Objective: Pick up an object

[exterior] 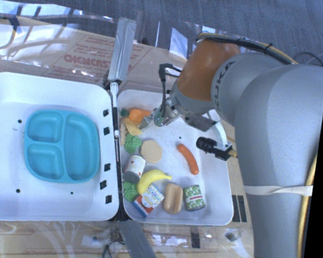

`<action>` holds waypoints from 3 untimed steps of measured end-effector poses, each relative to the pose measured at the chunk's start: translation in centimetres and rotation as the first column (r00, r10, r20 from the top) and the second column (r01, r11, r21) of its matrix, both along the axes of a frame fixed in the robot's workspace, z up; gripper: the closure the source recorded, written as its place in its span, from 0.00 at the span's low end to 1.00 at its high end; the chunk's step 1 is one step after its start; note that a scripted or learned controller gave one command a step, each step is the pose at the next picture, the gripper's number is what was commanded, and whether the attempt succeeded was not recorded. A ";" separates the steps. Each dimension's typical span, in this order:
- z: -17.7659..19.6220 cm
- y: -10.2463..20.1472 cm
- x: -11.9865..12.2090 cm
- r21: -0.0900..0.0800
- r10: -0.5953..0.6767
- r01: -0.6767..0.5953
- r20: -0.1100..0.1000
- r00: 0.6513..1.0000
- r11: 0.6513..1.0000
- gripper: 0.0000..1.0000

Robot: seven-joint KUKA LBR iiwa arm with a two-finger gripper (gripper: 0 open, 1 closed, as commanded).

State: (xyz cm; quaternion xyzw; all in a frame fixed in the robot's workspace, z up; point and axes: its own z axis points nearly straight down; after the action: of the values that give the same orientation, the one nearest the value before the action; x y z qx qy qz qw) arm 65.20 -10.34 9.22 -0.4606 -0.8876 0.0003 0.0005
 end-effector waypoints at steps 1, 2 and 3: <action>0.0 -0.2 0.4 -0.001 -0.251 0.251 -0.001 0.968 0.968 0.00; 3.4 -4.6 -2.5 0.000 0.017 -0.017 -0.001 1.000 1.000 0.00; 3.2 -8.1 0.6 -0.001 -0.167 0.167 0.003 0.986 0.986 0.00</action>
State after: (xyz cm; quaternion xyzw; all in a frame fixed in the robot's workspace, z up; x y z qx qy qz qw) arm 65.79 -18.41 12.43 -0.5333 -0.8459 0.0002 -0.0009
